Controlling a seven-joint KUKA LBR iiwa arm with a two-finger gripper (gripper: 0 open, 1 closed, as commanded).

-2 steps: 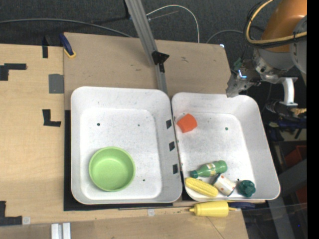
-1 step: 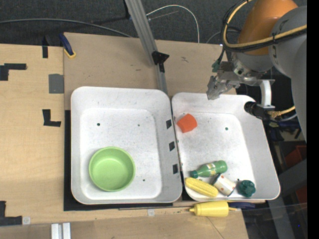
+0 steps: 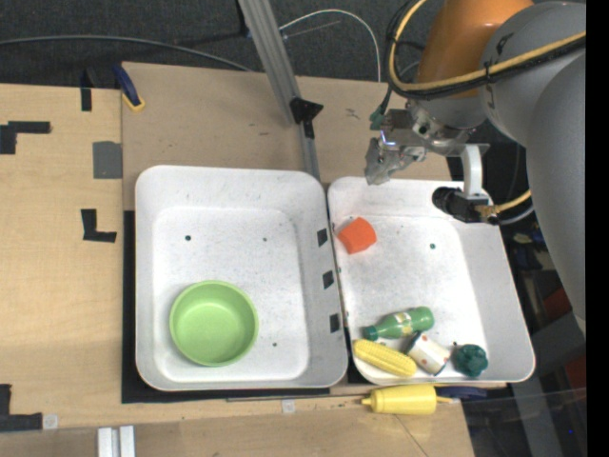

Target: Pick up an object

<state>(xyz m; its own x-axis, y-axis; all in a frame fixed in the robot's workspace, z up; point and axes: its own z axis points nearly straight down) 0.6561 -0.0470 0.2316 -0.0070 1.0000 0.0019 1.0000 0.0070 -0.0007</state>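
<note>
My gripper (image 3: 381,170) hangs over the far left corner of the right bin (image 3: 495,255), and I see nothing between its fingers. An orange block (image 3: 357,235) lies in that bin a little below and left of the gripper. Near the bin's front edge lie a green bottle (image 3: 400,325), a yellow corn cob (image 3: 384,358), a small white cup-like piece (image 3: 427,352) and a dark green lump (image 3: 469,358). A light green bowl (image 3: 214,323) sits in the front of the left bin (image 3: 171,198).
A yellow bottle-shaped object (image 3: 403,400) lies on the bench just in front of the right bin. A grey metal pole (image 3: 271,50) slants up from between the bins' far ends. Cables loop behind the arm's wrist.
</note>
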